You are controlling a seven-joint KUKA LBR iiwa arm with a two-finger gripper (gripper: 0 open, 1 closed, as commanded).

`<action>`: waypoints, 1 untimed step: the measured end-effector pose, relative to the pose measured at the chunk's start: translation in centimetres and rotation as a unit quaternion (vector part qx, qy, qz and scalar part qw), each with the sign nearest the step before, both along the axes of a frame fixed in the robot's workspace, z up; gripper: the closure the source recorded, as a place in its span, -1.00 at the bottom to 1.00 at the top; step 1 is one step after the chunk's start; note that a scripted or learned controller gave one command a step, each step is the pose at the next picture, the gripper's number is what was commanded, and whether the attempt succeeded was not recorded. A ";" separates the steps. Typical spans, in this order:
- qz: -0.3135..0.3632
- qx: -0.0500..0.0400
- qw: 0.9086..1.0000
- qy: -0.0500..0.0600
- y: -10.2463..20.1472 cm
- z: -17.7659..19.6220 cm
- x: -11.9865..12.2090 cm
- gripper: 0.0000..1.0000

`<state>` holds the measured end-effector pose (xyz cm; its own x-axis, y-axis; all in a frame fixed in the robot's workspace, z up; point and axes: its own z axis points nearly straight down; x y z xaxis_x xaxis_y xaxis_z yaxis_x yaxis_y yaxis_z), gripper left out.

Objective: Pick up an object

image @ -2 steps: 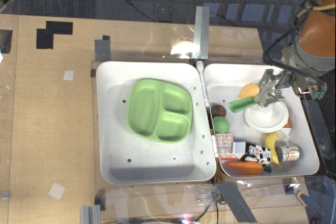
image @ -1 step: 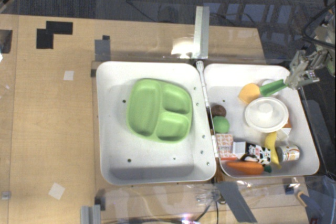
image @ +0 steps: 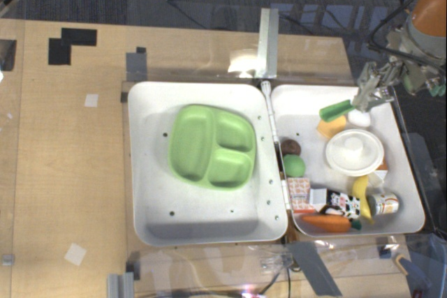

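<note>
Objects for picking crowd the right bin (image: pixel 408 171), the one the gripper (image: pixel 364 100) hangs over at its far right corner. Its fingers point down and left, and whether they are spread or closed I cannot tell from here. Just to its left a green block (image: pixel 335 110) lies on a yellow sponge (image: pixel 331 126), the block's end near the fingertips. Below the gripper sits a white bowl (image: pixel 354 151), and beyond that, toward the near edge, a banana (image: pixel 360 188), a small can (image: pixel 386 205) and a carrot (image: pixel 326 223). A green ball (image: pixel 294 165) and a brown lump (image: pixel 289 147) lie further left by the divider. Well to the left, the other bin (image: pixel 147 171) carries a green compartment tray (image: pixel 211 145).
</note>
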<state>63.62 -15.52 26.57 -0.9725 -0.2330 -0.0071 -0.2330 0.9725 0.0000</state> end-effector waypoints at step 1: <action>0.134 -0.004 0.991 -0.004 -4.9 3.3 3.5 1.00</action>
